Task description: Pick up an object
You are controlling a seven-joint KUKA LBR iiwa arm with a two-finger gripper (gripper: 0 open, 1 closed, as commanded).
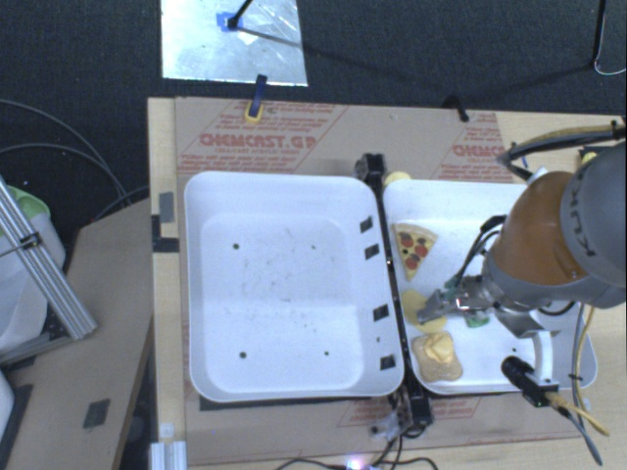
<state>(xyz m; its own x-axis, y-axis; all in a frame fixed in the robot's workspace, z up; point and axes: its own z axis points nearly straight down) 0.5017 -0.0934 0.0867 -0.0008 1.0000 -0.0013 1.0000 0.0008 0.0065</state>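
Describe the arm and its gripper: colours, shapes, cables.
The arm is bulky and rounded, with a grey shell and a wide orange band above the wrist. Dark cables loop along its left side and over the top. The gripper is small, metallic grey, with thin fingers. A black fitting with yellow strands hangs below.

Two shallow white bins lie side by side on the table (294, 125) — the left bin (284, 287) and the right bin (460, 199). A brown sheet printed with red lettering (260, 140) covers the table top. Beyond it a shiny metal plate (235, 27) lies on dark carpet (69, 47) — aluminium framing (39, 272) stands at far left.
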